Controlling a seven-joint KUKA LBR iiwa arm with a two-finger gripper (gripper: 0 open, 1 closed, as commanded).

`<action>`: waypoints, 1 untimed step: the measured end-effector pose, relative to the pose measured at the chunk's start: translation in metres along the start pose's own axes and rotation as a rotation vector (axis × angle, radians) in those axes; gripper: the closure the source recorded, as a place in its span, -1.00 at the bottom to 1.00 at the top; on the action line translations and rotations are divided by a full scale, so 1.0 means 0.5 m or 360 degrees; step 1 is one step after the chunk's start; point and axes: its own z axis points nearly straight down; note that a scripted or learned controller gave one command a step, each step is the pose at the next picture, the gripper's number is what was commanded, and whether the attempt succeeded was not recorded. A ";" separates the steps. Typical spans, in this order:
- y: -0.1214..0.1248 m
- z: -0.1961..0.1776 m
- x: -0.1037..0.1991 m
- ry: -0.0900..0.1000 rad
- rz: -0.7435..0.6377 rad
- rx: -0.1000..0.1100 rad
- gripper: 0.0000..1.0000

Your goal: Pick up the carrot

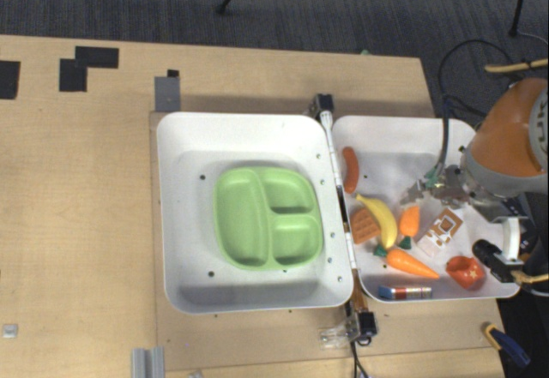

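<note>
The carrot [413, 264] is orange with a green stub at its left end. It lies flat near the front of the right bin [390, 135], pointing right towards a red pepper [465, 272]. My gripper [428, 189] hangs over the middle right of that bin, up and to the right of the carrot and clearly apart from it. Nothing shows held in it. The grey arm with its orange band [512, 138] comes in from the right edge.
Around the carrot lie a banana [383, 219], a brown waffle piece [364, 227], a small orange piece [410, 220], a brown-and-white box [443, 230], a sausage [350, 169] and a marker [405, 291]. The left bin [184, 196] holds a green divided plate [267, 216].
</note>
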 end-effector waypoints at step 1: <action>0.001 0.066 0.071 0.0028 0.0208 0.0088 -1.00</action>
